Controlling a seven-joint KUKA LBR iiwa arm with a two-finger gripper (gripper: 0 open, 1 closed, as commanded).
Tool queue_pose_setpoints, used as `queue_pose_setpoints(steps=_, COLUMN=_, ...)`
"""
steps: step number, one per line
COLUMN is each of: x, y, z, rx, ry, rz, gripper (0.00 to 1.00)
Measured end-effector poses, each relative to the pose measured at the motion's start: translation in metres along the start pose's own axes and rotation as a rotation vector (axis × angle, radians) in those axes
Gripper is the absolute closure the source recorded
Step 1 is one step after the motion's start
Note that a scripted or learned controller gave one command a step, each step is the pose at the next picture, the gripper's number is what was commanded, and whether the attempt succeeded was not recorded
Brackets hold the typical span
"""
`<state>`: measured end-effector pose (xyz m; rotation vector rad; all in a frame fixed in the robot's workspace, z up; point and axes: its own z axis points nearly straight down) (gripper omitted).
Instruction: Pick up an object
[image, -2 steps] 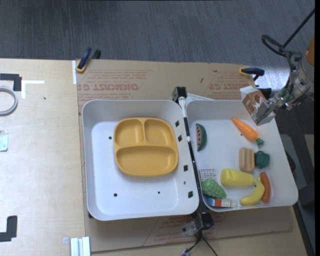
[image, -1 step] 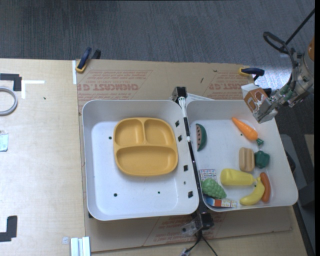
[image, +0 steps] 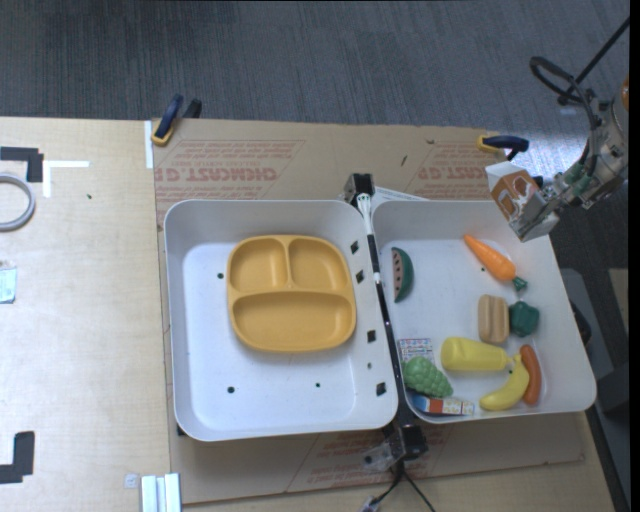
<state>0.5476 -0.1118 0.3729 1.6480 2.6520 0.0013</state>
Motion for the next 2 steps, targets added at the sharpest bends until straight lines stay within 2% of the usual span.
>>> queue_pose_setpoints(steps=1, x=-0.001, y=0.001, z=-0.01, rx=-0.002, ry=-0.002, rz=-0.002, gripper=1.0)
queue_pose_setpoints(steps=2, x=0.041, y=-0.03, z=0.073, rx=0.012, ry=0.015, rz=0.031, gripper=1.0)
